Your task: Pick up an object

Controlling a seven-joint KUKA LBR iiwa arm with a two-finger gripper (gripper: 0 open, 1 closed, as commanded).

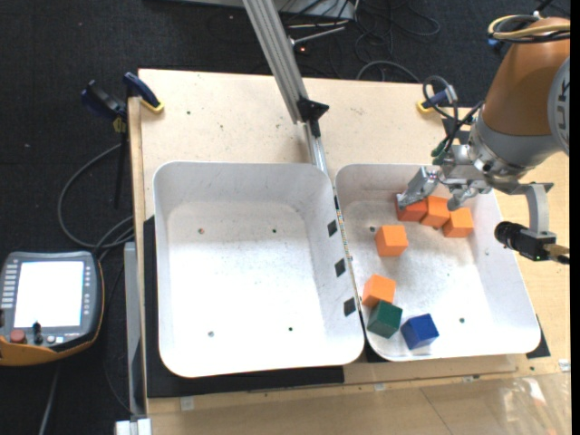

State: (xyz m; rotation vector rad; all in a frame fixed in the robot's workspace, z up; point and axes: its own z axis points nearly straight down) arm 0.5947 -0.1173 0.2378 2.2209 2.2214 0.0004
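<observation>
My gripper [441,195] hangs over the back of the right bin [507,284], its fingers spread open just above a tight cluster of blocks. That cluster is a red-orange block [411,210], an orange block [437,213] and another orange block [459,223], all touching. Nothing sits between the fingers. Further forward lie a lone orange block [391,239], an orange block [379,289], a green block [384,319] and a blue block [420,331].
The left bin [240,270] stands beside the right one, with a slanted metal bar [276,48] rising from the divider between them. Blue clamps [136,89] sit at the bench's back corners. A teach pendant [47,308] lies off the bench at the left.
</observation>
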